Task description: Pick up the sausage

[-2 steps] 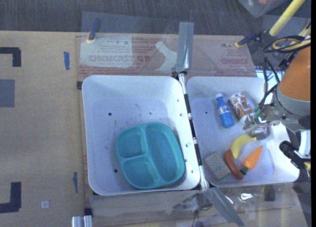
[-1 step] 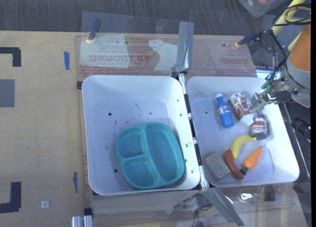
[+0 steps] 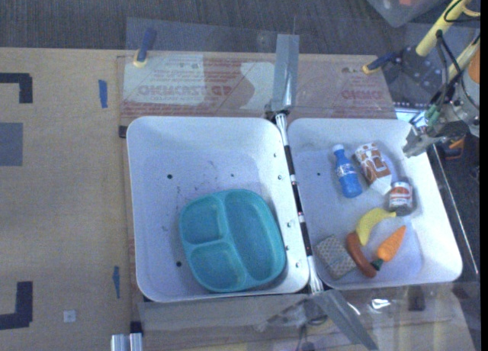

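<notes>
The sausage [image 3: 361, 253] is a short reddish-brown link lying near the front of the right bin [image 3: 438, 265]. It lies between a grey speckled block [image 3: 333, 256] on its left and an orange carrot [image 3: 391, 243] on its right, touching or nearly touching both. A yellow banana [image 3: 371, 222] lies just behind it. My gripper [image 3: 418, 143] hangs over the right bin's far right rim, well behind and to the right of the sausage, with nothing seen in it.
The right bin also holds a blue bottle [image 3: 348, 172], a small brown and white carton [image 3: 374, 163] and a small can [image 3: 399, 196]. A teal divided plate [image 3: 229, 240] lies in the left bin [image 3: 152, 189]. Cables and clutter sit beyond the bench's right end.
</notes>
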You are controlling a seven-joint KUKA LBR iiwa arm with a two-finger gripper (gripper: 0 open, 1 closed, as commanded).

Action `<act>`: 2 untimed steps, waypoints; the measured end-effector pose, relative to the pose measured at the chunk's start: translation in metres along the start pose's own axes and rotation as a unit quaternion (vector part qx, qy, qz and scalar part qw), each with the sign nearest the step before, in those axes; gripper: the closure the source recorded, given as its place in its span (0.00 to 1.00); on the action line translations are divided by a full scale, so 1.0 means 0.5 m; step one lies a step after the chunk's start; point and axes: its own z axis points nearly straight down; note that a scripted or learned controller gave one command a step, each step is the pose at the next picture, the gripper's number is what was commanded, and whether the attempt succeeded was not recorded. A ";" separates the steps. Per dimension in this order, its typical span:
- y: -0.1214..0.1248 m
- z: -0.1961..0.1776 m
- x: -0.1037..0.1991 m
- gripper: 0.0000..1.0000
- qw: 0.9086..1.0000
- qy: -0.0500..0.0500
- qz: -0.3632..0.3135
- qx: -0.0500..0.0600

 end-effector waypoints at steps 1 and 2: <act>0.015 -0.090 -0.030 1.00 1.000 0.000 0.025 0.000; 0.072 -0.031 -0.019 1.00 1.000 0.000 -0.007 0.000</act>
